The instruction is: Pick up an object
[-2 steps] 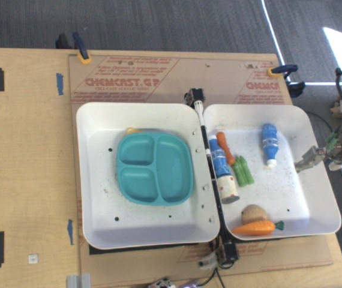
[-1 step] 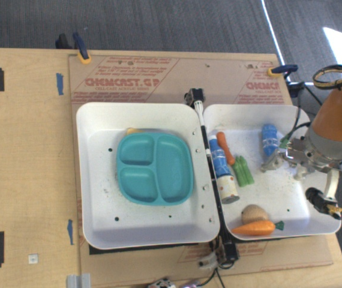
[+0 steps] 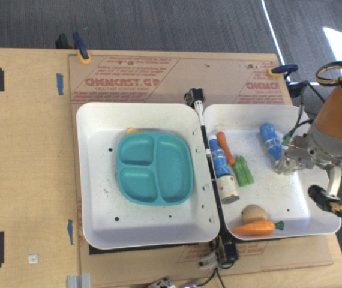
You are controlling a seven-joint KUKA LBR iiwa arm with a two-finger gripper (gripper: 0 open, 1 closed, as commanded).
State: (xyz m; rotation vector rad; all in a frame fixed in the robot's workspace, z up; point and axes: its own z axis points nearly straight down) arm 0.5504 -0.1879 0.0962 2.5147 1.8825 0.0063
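Objects for picking lie scattered in the right bin (image 3: 297,218); we see a blue bottle (image 3: 270,140) tilted near its upper middle, just beside the end effector (image 3: 286,161); a white and blue tube (image 3: 222,168) lies lengthwise along the bin's left wall, with an orange marker (image 3: 224,148) just to its right and a green piece (image 3: 242,171) below that marker; near the front wall a brownish round lump (image 3: 253,213) touches a toy carrot (image 3: 255,228); the left bin (image 3: 96,179) carries a teal divided plate (image 3: 155,167), with something yellowish peeking from under its far edge; both bins sit on a cardboard sheet (image 3: 135,77) clamped to the table (image 3: 21,179); the arm (image 3: 334,122) reaches in from the right, and its end effector hangs low over the right bin, just right of the blue bottle's lower end; whether it is open, closed or gripping anything, we cannot tell.
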